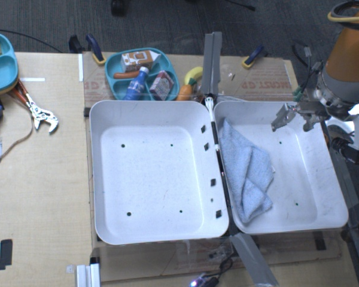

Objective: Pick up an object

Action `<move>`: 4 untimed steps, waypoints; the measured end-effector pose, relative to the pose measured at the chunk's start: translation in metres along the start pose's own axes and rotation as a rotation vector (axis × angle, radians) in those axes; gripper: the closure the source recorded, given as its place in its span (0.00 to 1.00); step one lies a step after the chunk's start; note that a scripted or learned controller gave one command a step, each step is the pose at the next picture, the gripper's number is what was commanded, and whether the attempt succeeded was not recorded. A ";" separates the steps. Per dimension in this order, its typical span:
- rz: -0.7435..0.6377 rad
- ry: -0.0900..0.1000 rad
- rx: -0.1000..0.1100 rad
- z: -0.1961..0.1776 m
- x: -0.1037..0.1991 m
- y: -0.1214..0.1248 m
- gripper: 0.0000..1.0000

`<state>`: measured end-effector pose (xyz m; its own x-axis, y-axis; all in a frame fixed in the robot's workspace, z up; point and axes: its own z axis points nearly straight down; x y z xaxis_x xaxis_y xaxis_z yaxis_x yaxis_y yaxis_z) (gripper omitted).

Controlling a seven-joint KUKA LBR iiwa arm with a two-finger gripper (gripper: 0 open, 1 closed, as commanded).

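claw (294, 116) open, holds nothing | hovers at 1 o'clock of right bin (314, 211) | I aim for towel (246, 172) at 9, crumpled, easy to pinch

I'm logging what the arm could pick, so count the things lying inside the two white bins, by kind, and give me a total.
Crumpled light blue cloth towel, in the right white bin, along its left side: 1
Loose things in the left white bin: 0
Total: 1
The two-finger gripper is above the right bin's far edge, apart from the towel.
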<state>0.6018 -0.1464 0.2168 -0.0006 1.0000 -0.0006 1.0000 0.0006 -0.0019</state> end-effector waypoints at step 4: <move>0.323 0.001 0.003 0.123 0.034 -0.061 0.00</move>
<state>0.5410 -0.1122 0.0941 0.3172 0.9484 -0.0010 0.9483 -0.3172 -0.0047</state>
